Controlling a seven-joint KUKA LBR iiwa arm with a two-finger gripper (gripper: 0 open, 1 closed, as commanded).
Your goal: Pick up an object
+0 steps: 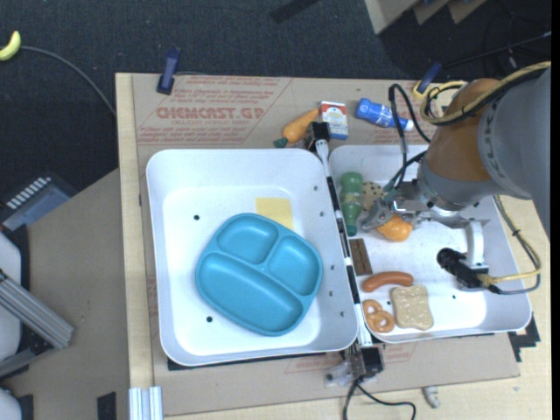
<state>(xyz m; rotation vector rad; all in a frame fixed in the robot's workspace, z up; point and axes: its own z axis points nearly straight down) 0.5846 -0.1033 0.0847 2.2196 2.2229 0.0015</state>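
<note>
The arm [490, 138] is lowered into the right bin [507, 313], the gripper [385, 210] at its left side by the orange [395, 229] — whether anything is clasped cannot be told. A centred, straight descent would be best judged before closing. Being round, the orange shows no long axis — no heading matters.
</note>
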